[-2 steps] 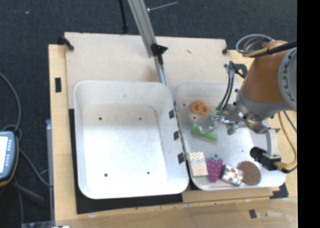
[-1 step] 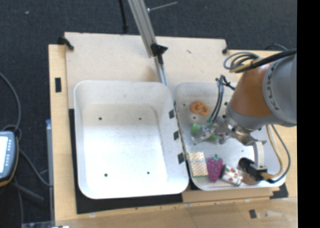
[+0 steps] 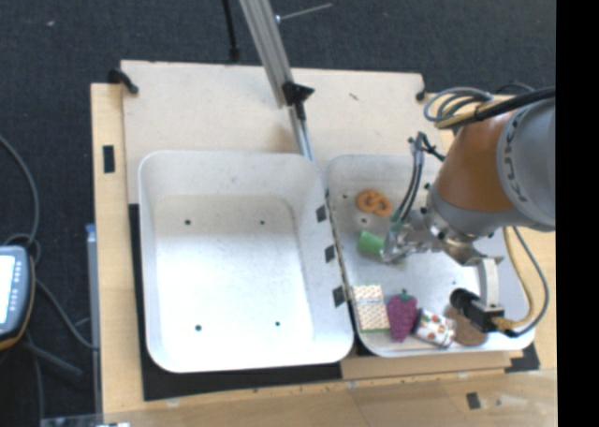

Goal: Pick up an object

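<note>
My gripper (image 3: 397,252) hangs low in the right bin (image 3: 440,346), its tip just right of a small green object (image 3: 371,243) and close to touching it. The arm's grey body and orange band cover the bin's right side. An orange pretzel-shaped piece (image 3: 374,201) lies toward the back of the bin. Along the front edge sit a pale checkered block (image 3: 370,306), a purple grape bunch (image 3: 403,314), a small white and red item (image 3: 433,327) and a dark brown object (image 3: 466,313).
The left bin (image 3: 234,261) stands beside the right one, sharing a middle wall. A slanted metal pole (image 3: 271,41) rises from the back of the bench. Cables loop by the arm at the right.
</note>
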Action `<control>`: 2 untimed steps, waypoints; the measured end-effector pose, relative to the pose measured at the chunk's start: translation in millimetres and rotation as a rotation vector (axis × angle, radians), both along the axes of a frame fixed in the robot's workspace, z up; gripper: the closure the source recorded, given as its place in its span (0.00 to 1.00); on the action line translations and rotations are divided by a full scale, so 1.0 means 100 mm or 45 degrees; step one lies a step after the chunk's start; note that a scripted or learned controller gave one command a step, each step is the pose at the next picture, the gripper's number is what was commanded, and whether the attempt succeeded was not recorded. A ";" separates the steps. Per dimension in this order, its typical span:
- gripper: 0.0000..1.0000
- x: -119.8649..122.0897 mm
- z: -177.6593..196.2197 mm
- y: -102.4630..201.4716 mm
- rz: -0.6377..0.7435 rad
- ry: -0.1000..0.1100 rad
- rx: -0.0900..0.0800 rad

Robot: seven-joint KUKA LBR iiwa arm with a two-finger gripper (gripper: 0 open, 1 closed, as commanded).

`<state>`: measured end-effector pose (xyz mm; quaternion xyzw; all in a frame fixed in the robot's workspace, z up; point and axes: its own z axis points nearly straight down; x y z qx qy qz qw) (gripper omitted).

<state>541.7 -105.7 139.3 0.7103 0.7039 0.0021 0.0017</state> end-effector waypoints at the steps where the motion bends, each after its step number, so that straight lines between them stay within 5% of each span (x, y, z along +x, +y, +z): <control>1: 1.00 0.01 0.43 -0.02 0.008 -0.002 -0.002; 2: 1.00 0.03 0.98 -0.03 0.015 -0.004 -0.003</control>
